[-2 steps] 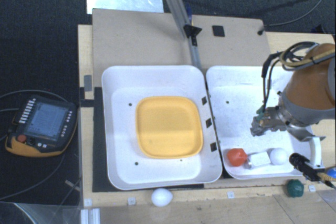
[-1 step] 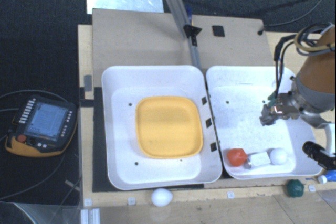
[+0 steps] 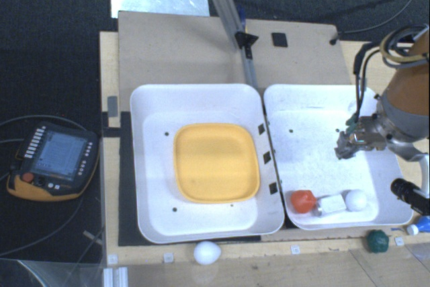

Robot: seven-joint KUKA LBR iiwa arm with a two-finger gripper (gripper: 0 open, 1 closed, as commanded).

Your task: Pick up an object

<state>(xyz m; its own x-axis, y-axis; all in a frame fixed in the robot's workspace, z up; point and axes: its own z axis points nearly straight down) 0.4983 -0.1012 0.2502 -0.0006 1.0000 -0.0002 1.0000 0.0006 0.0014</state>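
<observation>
White egg-shaped ball (image 3: 207,253) sits out front on the bench, red ball (image 3: 302,201) and white bottle (image 3: 338,203) lie ungrabbed along the right bin's (image 3: 316,101) near wall, and the gripper (image 3: 347,145) hangs above them carrying nothing, so the pick remains undone.

A teach pendant (image 3: 52,162) is lying left of the bench, while a white egg (image 3: 207,253) and a green ball (image 3: 377,241) are sitting outside the bins.
</observation>
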